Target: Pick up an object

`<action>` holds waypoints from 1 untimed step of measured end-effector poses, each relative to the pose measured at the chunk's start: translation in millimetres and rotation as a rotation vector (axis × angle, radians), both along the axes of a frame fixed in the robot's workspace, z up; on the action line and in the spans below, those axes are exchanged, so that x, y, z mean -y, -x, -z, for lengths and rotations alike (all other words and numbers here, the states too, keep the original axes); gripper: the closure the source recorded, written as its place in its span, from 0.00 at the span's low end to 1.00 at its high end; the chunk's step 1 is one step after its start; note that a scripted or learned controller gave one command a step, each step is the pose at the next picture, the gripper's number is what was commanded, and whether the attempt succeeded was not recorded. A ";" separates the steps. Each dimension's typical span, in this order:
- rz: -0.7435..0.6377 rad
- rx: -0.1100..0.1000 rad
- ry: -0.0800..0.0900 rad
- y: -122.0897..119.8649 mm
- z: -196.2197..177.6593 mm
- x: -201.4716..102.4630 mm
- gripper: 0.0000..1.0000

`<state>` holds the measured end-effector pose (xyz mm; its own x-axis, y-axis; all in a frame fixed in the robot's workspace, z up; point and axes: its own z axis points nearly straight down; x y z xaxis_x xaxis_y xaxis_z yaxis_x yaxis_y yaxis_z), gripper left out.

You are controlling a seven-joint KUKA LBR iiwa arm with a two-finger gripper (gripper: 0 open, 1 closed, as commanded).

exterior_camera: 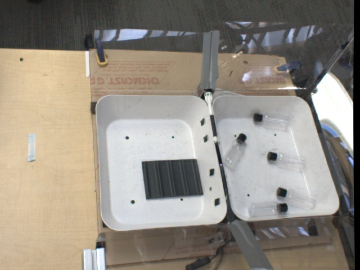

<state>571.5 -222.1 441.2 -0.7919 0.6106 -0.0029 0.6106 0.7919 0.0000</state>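
A ridged black tray [171,179] is seen in the left bin [112,151]. Five black-capped clear vials [284,160] are scattered in the right bin [315,151]. The pincer's state cannot be told.

A ribbed dark panel [172,179] lies in the left bin [112,114], while five black-capped clear vials [234,149] lie scattered in the right bin [315,151].

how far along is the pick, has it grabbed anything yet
Nothing looks done: five clear vials with black caps all lie loose in the right bin, and the dark ridged pad sits flat in the left bin. Nothing is in hand. The whole pick is left.
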 end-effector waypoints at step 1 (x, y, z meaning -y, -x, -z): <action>-0.025 0.000 0.000 -51.5 0.3 -0.1 1.00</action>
